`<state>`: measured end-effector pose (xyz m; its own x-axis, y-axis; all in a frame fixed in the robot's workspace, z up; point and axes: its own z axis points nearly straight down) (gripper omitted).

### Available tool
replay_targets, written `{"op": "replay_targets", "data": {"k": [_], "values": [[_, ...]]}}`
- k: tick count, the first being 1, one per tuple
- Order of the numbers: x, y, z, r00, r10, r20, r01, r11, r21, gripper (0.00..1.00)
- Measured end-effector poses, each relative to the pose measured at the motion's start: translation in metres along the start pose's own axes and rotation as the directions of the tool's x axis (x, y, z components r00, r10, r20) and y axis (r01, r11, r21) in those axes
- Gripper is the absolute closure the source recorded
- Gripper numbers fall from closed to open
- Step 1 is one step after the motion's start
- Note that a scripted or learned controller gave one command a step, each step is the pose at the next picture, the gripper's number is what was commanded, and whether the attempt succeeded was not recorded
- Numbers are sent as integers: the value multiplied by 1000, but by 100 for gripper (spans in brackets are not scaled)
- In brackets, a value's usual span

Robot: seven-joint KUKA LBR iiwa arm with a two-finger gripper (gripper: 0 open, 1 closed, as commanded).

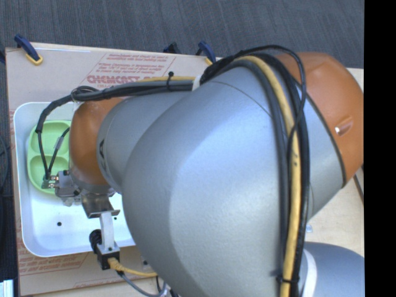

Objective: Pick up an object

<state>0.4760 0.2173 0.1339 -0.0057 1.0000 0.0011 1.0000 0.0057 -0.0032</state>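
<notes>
Grey arm (235,184) bulk hides the gripper's fingers from you, so whether they're apart or together can't be told. At left centre, one lime-green divided dish (44,156) lies in the white bin (37,228). Behind it, cardboard (124,70) reads "CHEMCAST" in red. Two blue clamps (28,48) grip its upper edge; dark carpet (124,11) beyond.

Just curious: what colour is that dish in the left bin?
Light green dish, seen in the camera view.
</notes>
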Motion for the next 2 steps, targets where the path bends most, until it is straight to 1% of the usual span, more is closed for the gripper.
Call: {"op": "replay_targets", "data": {"k": [1, 2], "values": [[0, 0, -28, 1000, -1, 0, 1, 1000, 0, 100], [0, 0, -28, 1000, -1, 0, 1, 1000, 0, 0]]}}
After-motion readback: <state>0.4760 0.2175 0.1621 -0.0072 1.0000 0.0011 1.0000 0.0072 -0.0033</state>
